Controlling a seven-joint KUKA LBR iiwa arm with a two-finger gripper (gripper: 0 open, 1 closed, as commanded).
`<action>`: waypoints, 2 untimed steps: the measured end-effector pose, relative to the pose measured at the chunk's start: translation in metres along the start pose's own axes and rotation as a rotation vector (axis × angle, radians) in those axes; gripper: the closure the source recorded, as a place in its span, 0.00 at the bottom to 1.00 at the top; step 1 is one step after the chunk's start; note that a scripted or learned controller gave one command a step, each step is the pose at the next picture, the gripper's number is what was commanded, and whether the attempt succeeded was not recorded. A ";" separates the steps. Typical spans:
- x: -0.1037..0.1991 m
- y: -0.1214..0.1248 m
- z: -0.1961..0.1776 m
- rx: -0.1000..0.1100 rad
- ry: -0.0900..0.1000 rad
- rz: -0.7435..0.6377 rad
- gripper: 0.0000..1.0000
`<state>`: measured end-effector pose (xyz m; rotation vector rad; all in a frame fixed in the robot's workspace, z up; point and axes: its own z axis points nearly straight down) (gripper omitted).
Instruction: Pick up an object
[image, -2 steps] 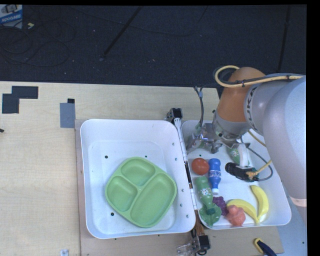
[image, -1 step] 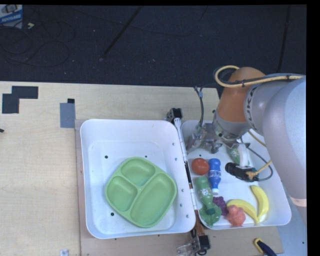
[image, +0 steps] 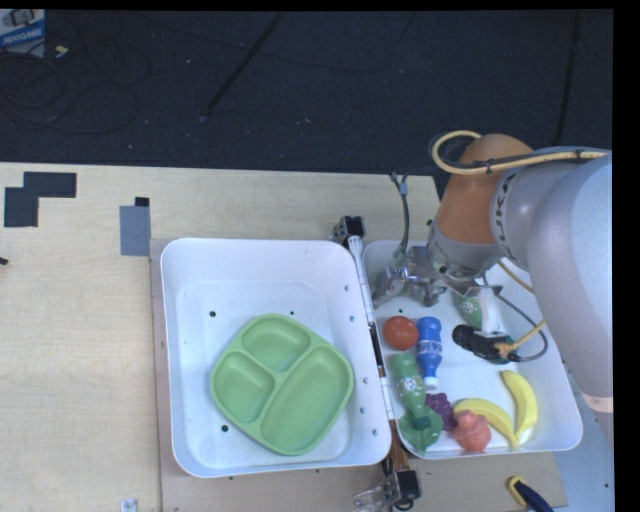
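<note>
Grey arm with orange band reaches in from the right, over the back of the right bin. Left shallow white bin holds a green three-compartment plastic plate, lying flat near the middle. Right shallow white bin holds the small items: two yellow bananas at the front right, a green bottle-like piece along the left wall, a blue plastic bottle just beside it, a red ball touching the blue bottle, a pink-orange lump, and a purple grape cluster. Gripper sits low in the back-left corner of the right bin, just behind the red ball. Open or closed: can't tell.
</note>
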<state>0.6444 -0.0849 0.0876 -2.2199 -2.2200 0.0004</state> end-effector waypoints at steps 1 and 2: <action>0.003 -0.006 0.000 -0.001 -0.001 0.003 0.00; 0.003 0.000 0.000 0.000 -0.001 0.000 0.00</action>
